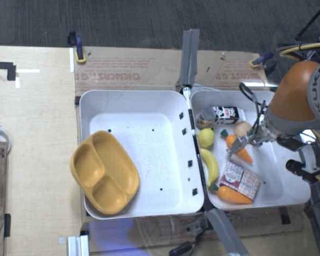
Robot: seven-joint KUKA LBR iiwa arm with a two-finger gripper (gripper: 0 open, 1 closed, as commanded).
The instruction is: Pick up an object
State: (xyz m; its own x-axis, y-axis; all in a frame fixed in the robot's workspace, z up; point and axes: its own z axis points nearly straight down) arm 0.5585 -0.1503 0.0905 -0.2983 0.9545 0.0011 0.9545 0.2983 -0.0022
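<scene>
Orange carrot-shaped toy (236,195) lay at near edge of right bin (288,188), touching printed carton (241,177). Yellow banana (210,167) curved along divider, lemon (206,137) above it, black-and-white box (225,114) at far side. Gripper (240,145) sat low over small orange carrot (240,148) beside pale round piece (242,129); grip state could not be told. Nothing seen lifted; pick judged not yet done, closing and raising left. Left bin (144,111) held glossy mustard divided plate (104,172), smooth plastic. Toys looked hard, slick.
</scene>
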